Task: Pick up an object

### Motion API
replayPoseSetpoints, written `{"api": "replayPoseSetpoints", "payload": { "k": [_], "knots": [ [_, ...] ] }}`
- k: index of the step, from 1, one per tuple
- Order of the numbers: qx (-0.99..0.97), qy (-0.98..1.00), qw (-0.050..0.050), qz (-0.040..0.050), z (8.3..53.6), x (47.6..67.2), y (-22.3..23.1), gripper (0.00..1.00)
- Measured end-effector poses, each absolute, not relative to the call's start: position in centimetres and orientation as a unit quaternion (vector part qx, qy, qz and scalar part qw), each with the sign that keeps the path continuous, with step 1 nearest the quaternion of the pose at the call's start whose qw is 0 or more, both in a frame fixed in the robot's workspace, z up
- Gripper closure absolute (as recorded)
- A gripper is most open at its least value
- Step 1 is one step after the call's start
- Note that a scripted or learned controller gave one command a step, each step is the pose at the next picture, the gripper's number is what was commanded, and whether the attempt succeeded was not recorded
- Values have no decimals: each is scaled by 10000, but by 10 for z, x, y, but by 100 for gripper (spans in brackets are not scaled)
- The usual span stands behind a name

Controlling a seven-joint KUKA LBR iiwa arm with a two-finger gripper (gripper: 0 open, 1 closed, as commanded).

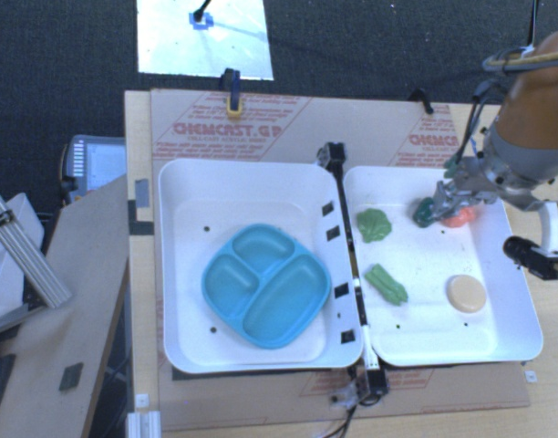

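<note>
- Since the task is to pick up any one thing, the nearest choice looks like the small orange-red piece (459, 217), which lies at the far right of the right bin (416, 347), right at the tip of the gripper (440, 210).
- A dark green bit (425, 213) sits at the same spot, touching or almost touching the orange-red piece, so the claw should close on just one of them.
- I cannot tell if the claw is wide or narrow, or if it has anything yet, because it is too small and blurry there.
- To do this step well, I think the arm should go straight down and squeeze slowly before it lifts.
- Other things wait in the same bin: a leafy green toy (374, 224), a long green toy (387, 284) and a round tan disc (466, 293), all well apart.
- A blue plate (265, 285) lies in the left bin (183, 199).
</note>
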State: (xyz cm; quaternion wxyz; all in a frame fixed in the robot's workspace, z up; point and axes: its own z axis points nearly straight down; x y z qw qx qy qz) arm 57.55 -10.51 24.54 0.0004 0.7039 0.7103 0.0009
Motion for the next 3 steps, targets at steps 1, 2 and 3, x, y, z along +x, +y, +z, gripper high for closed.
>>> {"api": "replayPoseSetpoints", "payload": {
  "k": [1, 2, 3],
  "knots": [
    [7033, 7109, 1, 15, 239, 593, -44, 100],
    [7037, 7105, 7, 18, 243, 611, 10, 100],
    [7038, 7104, -2, 6, 228, 614, 64, 100]
  ]
}}
